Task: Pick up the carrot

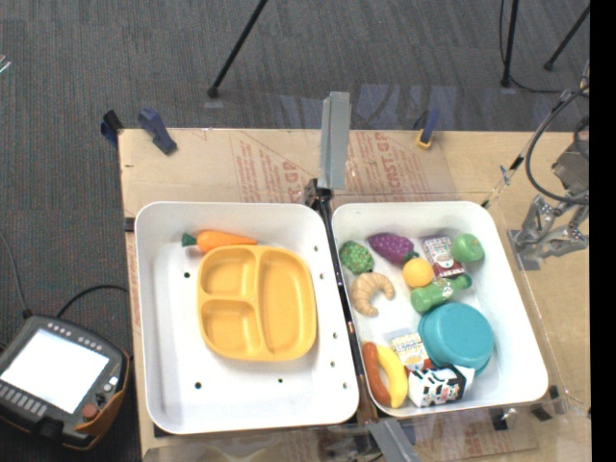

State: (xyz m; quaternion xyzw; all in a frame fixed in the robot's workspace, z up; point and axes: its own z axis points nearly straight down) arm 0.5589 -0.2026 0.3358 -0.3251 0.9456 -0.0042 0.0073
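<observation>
I've got the carrot (pixel 223 240) up in the top left corner of the left bin (pixel 159 354), lying on its side, green end toward the left, orange body pointing right, just above the yellow tray (pixel 258 302) and close to touching its upper rim. The tray sits in the middle of that bin with its three compartments facing up. The gripper (pixel 549 234) is far off at the right edge of the frame, past the right bin (pixel 520 296), over the bare bench (pixel 241 166); I cannot tell how it stands from here, it's just a grey metal tangle with cables above it. So the carrot is well apart from it, a full bin and more to the left and about level with it in height in the frame. In the right bin I see a purple grape bunch (pixel 391 246), a croissant (pixel 370 292), a teal bowl (pixel 456 336), a banana (pixel 393 375) and a milk carton (pixel 439 385) crowded together.
</observation>
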